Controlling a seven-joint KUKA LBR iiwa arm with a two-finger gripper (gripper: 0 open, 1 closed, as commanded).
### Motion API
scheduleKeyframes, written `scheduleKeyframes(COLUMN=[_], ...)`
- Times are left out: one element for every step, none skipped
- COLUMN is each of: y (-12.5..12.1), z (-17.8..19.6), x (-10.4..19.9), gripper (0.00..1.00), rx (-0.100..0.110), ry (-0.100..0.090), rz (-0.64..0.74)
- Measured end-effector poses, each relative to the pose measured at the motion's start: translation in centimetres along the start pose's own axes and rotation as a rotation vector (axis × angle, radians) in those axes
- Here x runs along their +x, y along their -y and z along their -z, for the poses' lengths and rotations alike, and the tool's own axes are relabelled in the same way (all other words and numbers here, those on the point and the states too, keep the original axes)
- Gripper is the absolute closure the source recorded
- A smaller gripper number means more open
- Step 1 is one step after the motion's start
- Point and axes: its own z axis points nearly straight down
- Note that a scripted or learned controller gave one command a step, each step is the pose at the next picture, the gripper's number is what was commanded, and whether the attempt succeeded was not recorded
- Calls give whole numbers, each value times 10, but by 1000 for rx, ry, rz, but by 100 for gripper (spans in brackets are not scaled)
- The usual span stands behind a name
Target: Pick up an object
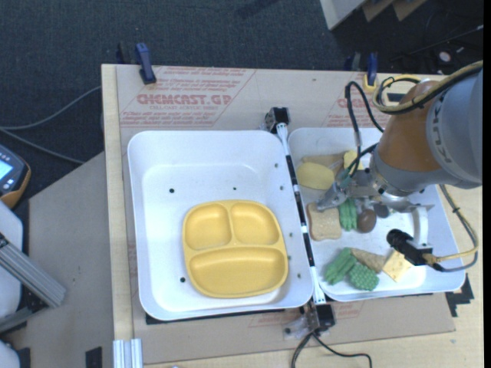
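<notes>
The right bin holds several toy foods. A pale yellow lump lies at its back left, and a slice of toast sits by the left wall. In the middle are a green pickle and a small brown piece. Two green pieces, a cracker and a cheese wedge lie at the front. My gripper hangs low over the middle of this bin, right above the pickle's far end. Whether it touches the pickle is hidden by the wrist.
A yellow divided plate lies in the left bin. The ridge between the bins runs just left of the toast. A black cable loops over the right bin's back. The grey arm covers the bin's right rear.
</notes>
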Motion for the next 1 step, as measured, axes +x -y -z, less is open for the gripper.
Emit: scheduleKeyframes(y=[-5], z=[-1], x=[-2], gripper=[0], rx=[3], ry=[-1], rz=[3])
